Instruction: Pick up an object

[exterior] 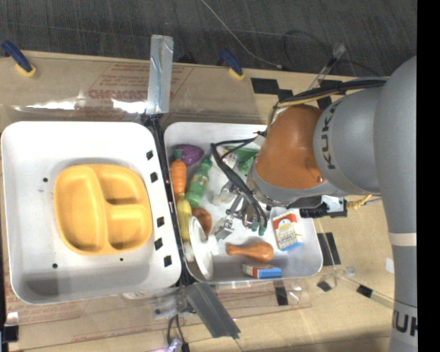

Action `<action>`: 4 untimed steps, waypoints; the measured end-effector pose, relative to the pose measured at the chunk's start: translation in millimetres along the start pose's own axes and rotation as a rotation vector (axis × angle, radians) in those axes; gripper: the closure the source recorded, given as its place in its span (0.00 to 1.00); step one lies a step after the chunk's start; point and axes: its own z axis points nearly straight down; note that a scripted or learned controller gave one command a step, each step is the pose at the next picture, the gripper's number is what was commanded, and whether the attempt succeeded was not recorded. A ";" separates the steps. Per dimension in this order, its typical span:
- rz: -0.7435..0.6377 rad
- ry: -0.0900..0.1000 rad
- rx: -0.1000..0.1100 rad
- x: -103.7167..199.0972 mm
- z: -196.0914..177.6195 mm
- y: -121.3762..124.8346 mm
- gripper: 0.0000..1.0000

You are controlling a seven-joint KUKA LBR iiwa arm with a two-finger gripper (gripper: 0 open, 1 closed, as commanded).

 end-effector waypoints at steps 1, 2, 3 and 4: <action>0.113 -0.018 0.008 6.0 -3.6 4.1 0.00; 0.103 -0.011 0.002 7.7 -13.1 9.1 1.00; -0.618 0.004 -0.004 -54.8 -49.8 -66.6 1.00; -0.619 0.005 -0.005 -54.6 -49.6 -65.9 0.00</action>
